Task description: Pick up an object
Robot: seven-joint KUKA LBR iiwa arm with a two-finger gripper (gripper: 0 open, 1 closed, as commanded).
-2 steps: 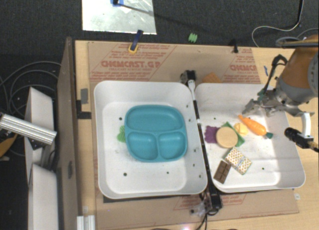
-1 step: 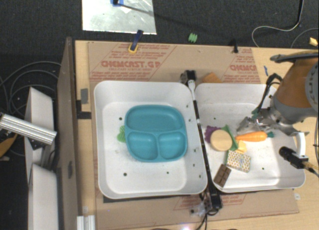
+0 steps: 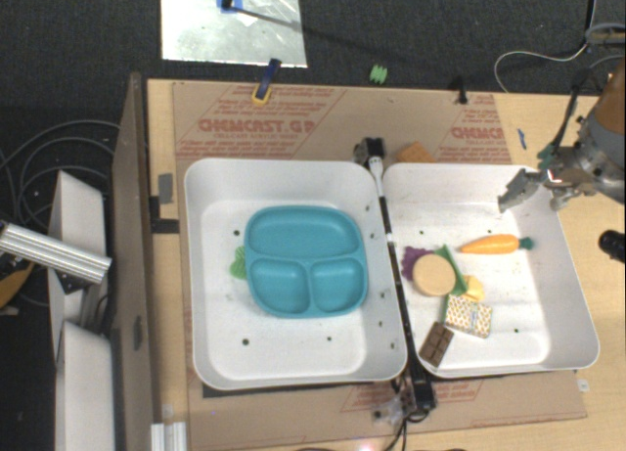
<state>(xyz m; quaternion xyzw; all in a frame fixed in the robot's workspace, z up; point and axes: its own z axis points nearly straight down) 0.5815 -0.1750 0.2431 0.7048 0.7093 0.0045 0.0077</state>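
Bench (image 3: 293,112), cardboard-covered, on dark carpet (image 3: 78,38): left bin (image 3: 210,244) holding blue tray (image 3: 303,258); right bin (image 3: 548,293) with carrot (image 3: 489,244); gripper (image 3: 533,185) at its far-right corner, fingers open, holding nothing.

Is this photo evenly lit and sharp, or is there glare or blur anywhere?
Camera view: lighting is soft and even, with only faint shadows under the carrot and the blue tray. The shiny sheet beyond the bench catches pale glare. The white bins look bright but not washed out. The gripper at the right is slightly soft, and small print on the toys is unreadable.
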